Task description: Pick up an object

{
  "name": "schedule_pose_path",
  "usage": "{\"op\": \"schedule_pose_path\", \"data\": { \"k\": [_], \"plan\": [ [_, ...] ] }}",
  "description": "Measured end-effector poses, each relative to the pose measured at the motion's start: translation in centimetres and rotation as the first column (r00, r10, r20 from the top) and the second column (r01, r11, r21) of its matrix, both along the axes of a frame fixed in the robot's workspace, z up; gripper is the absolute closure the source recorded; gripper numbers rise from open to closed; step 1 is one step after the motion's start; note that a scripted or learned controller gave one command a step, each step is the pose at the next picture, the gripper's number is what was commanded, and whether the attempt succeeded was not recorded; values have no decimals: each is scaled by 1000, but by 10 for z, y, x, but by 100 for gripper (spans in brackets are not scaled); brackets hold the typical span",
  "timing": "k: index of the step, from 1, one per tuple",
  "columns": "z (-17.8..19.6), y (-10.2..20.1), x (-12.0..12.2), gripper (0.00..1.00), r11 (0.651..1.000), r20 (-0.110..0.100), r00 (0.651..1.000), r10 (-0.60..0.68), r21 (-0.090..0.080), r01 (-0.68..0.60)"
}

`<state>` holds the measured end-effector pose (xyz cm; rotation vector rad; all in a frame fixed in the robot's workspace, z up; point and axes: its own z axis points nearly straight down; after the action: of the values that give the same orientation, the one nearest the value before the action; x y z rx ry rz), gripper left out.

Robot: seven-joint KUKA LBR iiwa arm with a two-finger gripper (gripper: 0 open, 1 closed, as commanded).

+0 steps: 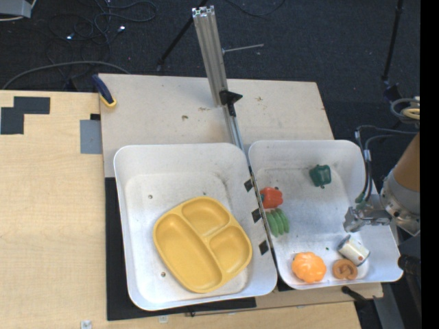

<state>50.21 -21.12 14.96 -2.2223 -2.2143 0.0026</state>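
Note:
The right bin (302, 157) holds several small things: a dark green toy (319, 175) at the back, a red toy (271, 197) and a light green ridged toy (277, 221) by the left wall, and an orange ball (309, 266), a brown ring (345, 271) and a white cylinder (354, 251) along the front. My gripper (358, 219) hangs low over the bin's right side, just above and behind the white cylinder. Nothing shows in its grasp.
A yellow divided plate (202, 242) lies in the left bin (137, 163). An aluminium post (212, 53) rises behind the bins, with a black bracket near the wall between them. The grey arm (411, 177) comes in from the right edge.

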Motion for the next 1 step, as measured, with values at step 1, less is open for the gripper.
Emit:
{"op": "schedule_pose_path", "data": {
  "k": [1],
  "plan": [
    [63, 3, 0, 100, 1000, 9, 1000, 5, -4, -5]
  ]
}}
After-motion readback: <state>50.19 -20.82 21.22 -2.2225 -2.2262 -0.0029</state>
